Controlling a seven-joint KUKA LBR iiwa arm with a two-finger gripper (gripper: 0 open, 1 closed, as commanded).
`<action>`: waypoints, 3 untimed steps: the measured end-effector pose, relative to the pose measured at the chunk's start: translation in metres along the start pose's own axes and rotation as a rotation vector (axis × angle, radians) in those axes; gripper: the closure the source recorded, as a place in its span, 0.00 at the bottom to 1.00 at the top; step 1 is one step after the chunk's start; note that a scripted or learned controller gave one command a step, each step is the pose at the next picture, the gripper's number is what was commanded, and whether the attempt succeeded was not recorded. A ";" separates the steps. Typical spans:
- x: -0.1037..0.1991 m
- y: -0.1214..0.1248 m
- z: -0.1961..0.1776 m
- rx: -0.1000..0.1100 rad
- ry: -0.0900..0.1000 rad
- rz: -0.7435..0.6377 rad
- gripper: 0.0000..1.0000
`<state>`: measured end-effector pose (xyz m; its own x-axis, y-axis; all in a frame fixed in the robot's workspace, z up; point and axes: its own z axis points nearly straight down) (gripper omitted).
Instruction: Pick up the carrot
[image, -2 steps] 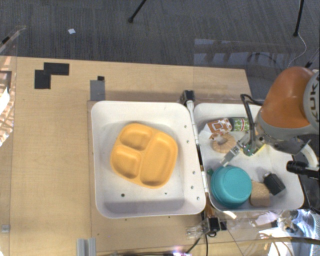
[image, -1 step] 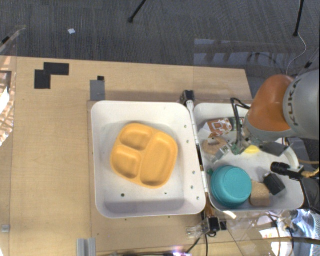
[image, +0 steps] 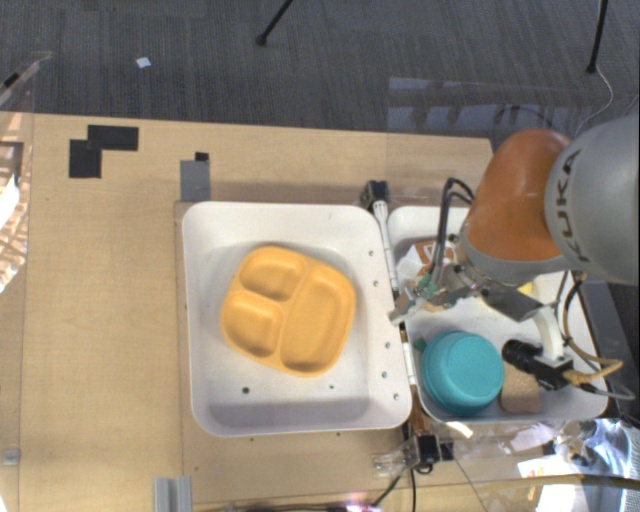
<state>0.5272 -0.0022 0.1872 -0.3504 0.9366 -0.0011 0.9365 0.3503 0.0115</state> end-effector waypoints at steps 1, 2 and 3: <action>-0.063 0.056 -0.084 -0.001 -0.007 -0.219 0.00; -0.079 -0.019 -0.099 0.003 -0.005 -0.217 0.00; -0.148 -0.006 -0.128 0.001 -0.007 -0.058 0.00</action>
<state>0.5721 -0.1431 0.3155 -0.4038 0.9148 -0.0088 0.9148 0.4039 0.0101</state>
